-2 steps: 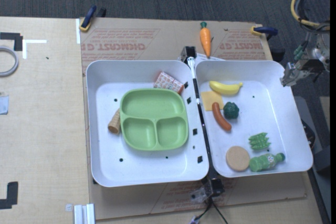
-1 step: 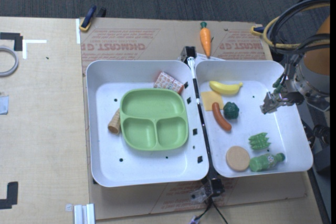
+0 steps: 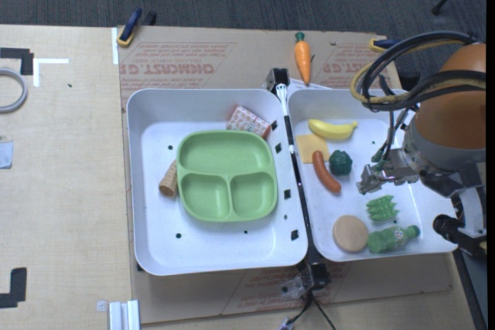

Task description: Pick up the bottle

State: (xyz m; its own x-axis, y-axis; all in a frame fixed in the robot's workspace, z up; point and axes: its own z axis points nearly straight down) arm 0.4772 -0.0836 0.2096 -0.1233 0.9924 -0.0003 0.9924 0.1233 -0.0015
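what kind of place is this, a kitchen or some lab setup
Most likely a robot lab bench, not a kitchen. Two white bins sit on cardboard, holding toy food such as a banana and a green bottle, and a robot arm's claw hangs over the right-hand one.

Two bins (image 3: 147,189), one tray (image 3: 227,175), one bottle (image 3: 393,237), one banana (image 3: 332,128), one carrot (image 3: 302,58)

Right bin (image 3: 433,246): the bottle (image 3: 393,238) lies near the front wall, touched on its left by the round bun (image 3: 350,233), with the green pea pods (image 3: 380,207) just behind. The gripper (image 3: 370,180) hangs over bare floor between broccoli (image 3: 339,162) and pods.
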